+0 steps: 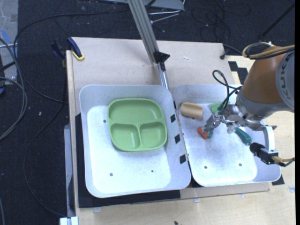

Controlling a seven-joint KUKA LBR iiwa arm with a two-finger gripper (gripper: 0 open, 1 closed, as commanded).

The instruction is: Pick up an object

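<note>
Over the right bin [225, 168], hand [209, 125] (can't tell its state) should settle squarely on the orange piece [204, 133], clear of the wooden cylinder [191, 110].

Two shallow white bins on table: left bin [93, 172], right bin [225, 168]
One green divided plate [137, 124], three compartments, in left bin
One tan cylinder [191, 110] in right bin
One small orange-red object [204, 132] in right bin
Green items partly hidden by arm, count unclear
One arm [267, 86], one pincer [212, 124]
</note>
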